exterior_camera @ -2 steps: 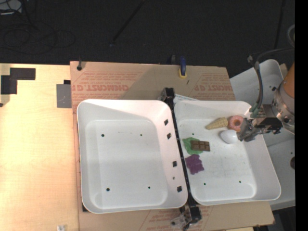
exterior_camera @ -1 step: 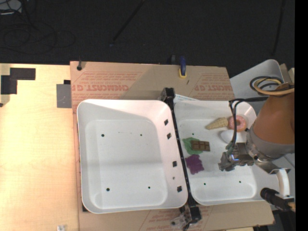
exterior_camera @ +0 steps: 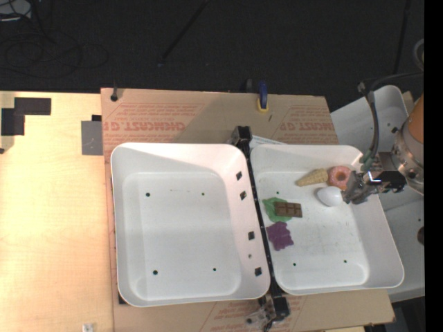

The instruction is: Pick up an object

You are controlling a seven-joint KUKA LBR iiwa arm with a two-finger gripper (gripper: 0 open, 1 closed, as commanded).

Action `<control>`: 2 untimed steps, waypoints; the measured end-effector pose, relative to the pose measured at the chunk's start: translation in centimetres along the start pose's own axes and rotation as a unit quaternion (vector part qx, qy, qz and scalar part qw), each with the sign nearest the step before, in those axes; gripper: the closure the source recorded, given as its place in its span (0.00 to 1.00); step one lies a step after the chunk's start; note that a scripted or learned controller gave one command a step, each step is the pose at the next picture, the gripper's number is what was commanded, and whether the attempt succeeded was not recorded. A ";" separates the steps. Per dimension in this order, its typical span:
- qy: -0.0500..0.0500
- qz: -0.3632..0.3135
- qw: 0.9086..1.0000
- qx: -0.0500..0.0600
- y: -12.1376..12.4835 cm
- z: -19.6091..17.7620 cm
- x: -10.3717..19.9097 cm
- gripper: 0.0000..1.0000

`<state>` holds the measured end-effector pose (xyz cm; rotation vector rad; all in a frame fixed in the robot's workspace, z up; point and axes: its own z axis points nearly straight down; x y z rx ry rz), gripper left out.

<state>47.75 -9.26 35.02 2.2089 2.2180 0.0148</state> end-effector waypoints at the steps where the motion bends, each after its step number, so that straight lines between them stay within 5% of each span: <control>1: 0.002 0.005 1.000 0.015 -0.7 15.5 -5.0 1.00; 2: 0.001 -0.002 1.000 0.002 0.1 3.2 1.6 1.00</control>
